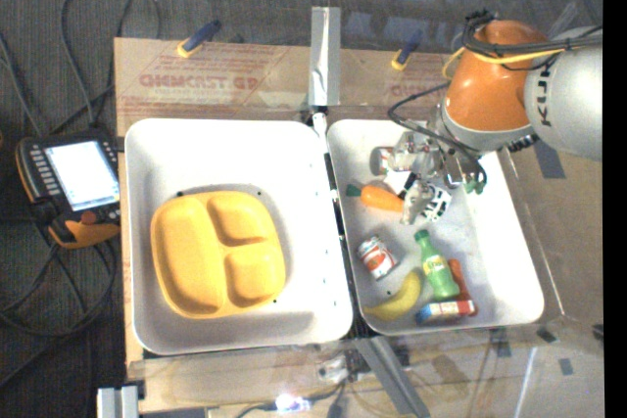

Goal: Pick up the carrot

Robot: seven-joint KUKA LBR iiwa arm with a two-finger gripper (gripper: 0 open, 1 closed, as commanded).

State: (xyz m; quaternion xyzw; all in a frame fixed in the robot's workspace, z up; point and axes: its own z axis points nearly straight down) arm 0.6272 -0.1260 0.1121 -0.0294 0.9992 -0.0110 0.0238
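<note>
right bin (509, 240): 1 carrot (381, 199) near upper-left, 1 small can (377, 256), 1 banana (397, 297), 1 green bottle (437, 271), 1 red bottle (446, 310) along the front. gripper (421, 196) just beside carrot's right end; grip state: cannot tell. left bin (196, 137): 1 yellow divided tray (217, 252).

KUKA arm (549, 93) in grey and orange
Black cables loop over its rounded orange band; dark lettering marks the grey casing.

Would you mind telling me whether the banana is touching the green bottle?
Touching: the camera view shows the banana's upper tip meeting the green bottle's base, no gap.
</note>
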